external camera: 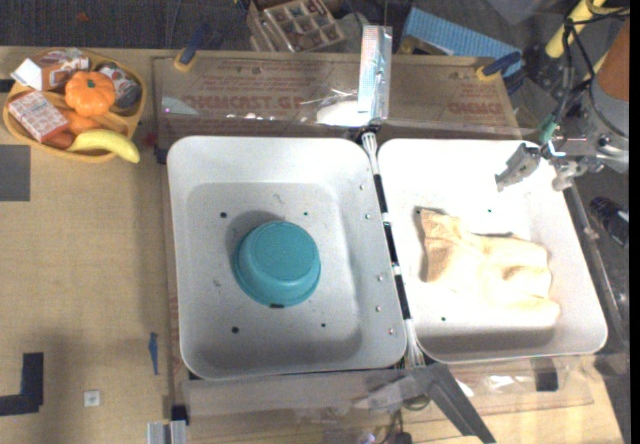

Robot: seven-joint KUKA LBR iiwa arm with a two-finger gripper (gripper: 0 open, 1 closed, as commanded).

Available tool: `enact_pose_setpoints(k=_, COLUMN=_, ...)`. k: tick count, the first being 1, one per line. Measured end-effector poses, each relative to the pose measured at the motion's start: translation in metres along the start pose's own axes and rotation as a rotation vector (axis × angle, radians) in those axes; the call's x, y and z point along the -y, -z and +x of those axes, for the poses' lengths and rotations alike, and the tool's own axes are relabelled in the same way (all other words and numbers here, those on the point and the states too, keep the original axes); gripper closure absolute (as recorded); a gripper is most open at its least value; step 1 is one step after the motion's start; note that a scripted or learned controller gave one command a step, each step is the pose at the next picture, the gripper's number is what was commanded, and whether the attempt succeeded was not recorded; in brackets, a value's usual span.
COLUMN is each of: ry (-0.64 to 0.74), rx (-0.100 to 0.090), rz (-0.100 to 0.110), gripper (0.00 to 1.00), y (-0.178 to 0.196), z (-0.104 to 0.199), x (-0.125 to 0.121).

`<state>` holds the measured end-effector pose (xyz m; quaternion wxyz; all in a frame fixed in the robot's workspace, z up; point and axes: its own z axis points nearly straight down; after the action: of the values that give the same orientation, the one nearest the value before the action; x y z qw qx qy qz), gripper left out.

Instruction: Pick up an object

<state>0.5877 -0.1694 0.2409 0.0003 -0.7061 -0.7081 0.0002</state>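
My gripper [519, 168] hangs over the far right corner of the right bin [585, 317]; too small and blurred to tell how it is set, and I see nothing held in it.

Progress, as I judge it: nothing lifted yet. Choosing, descending and grasping all remain.

Right bin: one crumpled tan cloth [485, 265], lying on the floor toward the near side, well apart from me. Nearest candidate.

Left bin [190, 172]: one teal bowl [278, 263], mouth down, about centre.

Beyond the bins, on the bench at far left: a small dish of toy food [72, 104], pumpkin and banana among it.
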Motion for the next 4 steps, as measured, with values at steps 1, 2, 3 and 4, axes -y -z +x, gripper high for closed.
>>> enact_pose_setpoints(k=1, ry=0.099, rx=0.000, rz=0.000, gripper=0.00, y=-0.084, z=-0.002, x=-0.010)
enact_pose_setpoints(k=2, ry=0.157, rx=0.003, rz=-0.014, gripper=0.00, y=-0.149, z=0.066, x=0.013)
enact_pose_setpoints(k=3, ry=0.207, rx=0.001, rz=-0.003, gripper=0.00, y=-0.056, z=0.099, x=0.012)
enact_pose_setpoints(k=4, ry=0.289, rx=0.003, rz=-0.012, gripper=0.00, y=-0.150, z=0.030, x=0.011)
